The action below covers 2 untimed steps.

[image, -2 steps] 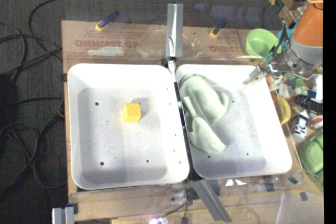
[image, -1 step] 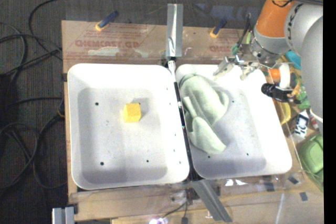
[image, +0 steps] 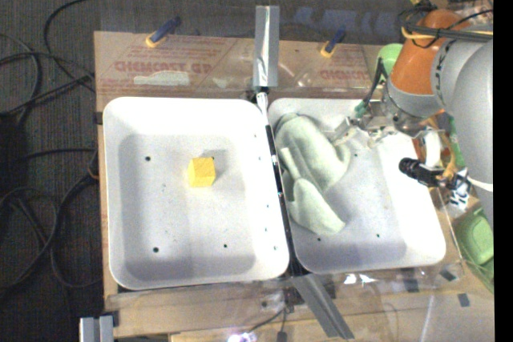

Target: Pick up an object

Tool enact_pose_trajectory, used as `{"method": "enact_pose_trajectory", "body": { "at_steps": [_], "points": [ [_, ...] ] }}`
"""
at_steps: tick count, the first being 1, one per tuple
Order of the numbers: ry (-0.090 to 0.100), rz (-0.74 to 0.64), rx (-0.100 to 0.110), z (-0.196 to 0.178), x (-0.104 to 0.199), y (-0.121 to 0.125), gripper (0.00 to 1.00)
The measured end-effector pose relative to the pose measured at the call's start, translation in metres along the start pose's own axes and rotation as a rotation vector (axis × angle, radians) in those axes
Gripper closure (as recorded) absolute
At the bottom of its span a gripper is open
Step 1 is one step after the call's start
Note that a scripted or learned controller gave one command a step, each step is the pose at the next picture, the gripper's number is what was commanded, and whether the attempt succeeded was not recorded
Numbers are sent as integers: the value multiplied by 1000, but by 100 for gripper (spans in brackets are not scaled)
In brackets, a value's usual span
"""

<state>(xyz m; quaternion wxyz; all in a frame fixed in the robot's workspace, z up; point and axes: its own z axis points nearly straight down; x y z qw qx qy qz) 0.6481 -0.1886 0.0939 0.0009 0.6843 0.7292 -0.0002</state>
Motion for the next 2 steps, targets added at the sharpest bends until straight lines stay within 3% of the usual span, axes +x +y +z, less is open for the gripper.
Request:
{"method": "enact_pose_trajectory", "body": {
  "at_steps": [1, 2],
  "points": [
    [1, -1, -1, -9, 1, 0, 100],
    [1, -1, 0, -9, 1, 0, 0]
  ]
}}
